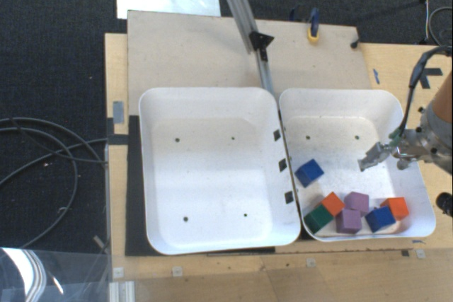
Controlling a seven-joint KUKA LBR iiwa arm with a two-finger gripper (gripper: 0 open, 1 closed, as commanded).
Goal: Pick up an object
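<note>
Along the near wall of the right bin (340,106) lies a cluster of blocks. From left to right there is a green block (318,218) touching an orange block (333,204), then two purple blocks, one nearer (348,221) and one just behind it (357,201), then a blue block (380,218) pressed against a second orange block (398,207) close to the right wall. A little farther in and to the left, a lone blue block (309,172) sits apart from the cluster, near the divide between the two bins.

Above and to the right of the cluster, the gripper (371,160) reaches in from the right side over the right bin's floor. Its grey tip points left and hangs over bare white floor, between the lone blue block and the right wall. No block sits between its fingers; whether they are spread or pressed together cannot be told at this size.

The left bin (212,170) lies beside it, touching along the middle. Beyond both bins stretches the pale bench (198,49).
</note>
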